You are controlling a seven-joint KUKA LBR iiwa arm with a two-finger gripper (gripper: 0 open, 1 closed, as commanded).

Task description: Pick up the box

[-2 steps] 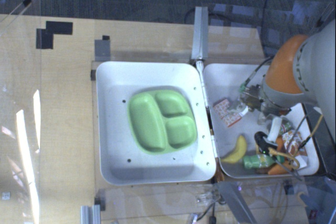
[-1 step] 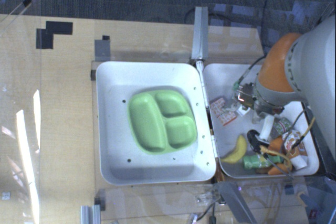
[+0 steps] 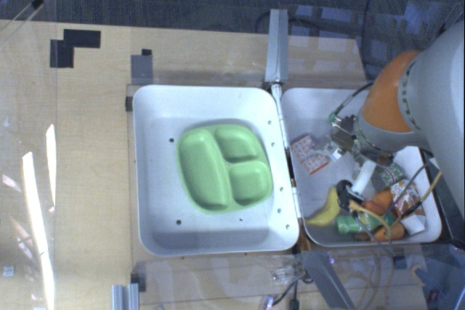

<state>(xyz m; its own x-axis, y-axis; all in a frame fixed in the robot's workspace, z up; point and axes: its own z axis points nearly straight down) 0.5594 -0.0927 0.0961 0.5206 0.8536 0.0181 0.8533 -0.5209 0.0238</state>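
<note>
Pale wood makes up the bench [image 3: 87, 156] under two white bins, and we see the gripper [image 3: 346, 144] low inside the cluttered bin [image 3: 309, 109], while the neighbouring bin [image 3: 149, 178] holds a green divided plate [image 3: 225, 167]. We cannot tell from this slanted view whether the gripper is apart or together, and nothing shows as held in it. The box [image 3: 311, 155] lies just beside the gripper, on the side toward the plate's bin, on bare bin floor close to the dividing wall. We judge the step in hand to be lining up over the box before descending. To do it well, we would centre the gripper over the box, turn the wrist so it closes across the box's shorter sides, and come straight down. We would also keep off the bin wall, and off the banana [image 3: 327, 210] and the heap of small items on the gripper's near side. The box looks small and flat, white with red or pink printing, lying skewed to the bin's edges. It seems light and thin, so a shallow or off-centre grip could slide it away.
</note>
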